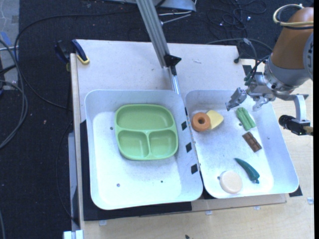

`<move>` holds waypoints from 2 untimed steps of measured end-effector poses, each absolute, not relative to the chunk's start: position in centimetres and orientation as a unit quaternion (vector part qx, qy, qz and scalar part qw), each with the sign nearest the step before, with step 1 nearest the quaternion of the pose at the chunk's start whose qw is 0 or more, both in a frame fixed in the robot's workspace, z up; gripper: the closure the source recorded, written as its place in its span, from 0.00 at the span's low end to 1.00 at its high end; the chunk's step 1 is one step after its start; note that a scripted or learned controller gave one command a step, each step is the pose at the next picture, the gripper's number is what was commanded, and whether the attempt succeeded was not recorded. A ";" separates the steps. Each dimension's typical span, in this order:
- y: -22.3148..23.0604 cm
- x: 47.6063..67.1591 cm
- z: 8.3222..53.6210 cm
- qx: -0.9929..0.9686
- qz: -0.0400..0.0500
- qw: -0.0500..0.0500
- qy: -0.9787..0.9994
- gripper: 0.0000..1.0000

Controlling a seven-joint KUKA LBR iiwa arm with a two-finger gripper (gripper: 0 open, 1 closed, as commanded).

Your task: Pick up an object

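The bench (129, 63) carried two shallow white bins side by side, touching along their inner walls. The left bin (99, 183) held one green divided plate (146, 131), three compartments, lying flat near the bin's far edge and its right wall. The right bin (279, 168) held the smaller objects. The grey arm (291, 49) with its orange band entered at the far right corner of the bench, and its gripper (247, 99) hung over the far edge of the right bin with nothing seen between its fingers; the fingers stood apart at a moderate spread. A brown ring-shaped piece (201, 122) lay near the bin's far left corner, touching a yellow wedge (215, 118) just beside it. A green ridged piece (245, 118) lay directly under the gripper, toward the far right corner. A brown bar (252, 142) lay just near of it, apart from it. A dark teal pepper-shaped piece (248, 169) lay toward the near edge, and a pale round disc (231, 181) lay beside it at the near edge.
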State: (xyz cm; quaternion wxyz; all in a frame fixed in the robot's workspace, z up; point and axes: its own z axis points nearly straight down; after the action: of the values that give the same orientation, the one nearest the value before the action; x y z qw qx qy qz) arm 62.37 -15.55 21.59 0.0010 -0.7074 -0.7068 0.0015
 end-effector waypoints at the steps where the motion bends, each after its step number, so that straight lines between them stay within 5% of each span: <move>1: -16.5 62.1 15.7 -0.708 0.002 0.002 -0.706 0.00; 2: -16.7 61.9 9.3 -0.707 0.002 0.002 -0.707 0.00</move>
State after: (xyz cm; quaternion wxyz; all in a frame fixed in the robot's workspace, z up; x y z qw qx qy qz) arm 61.94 -16.67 9.33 0.0019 -0.7075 -0.7067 0.0016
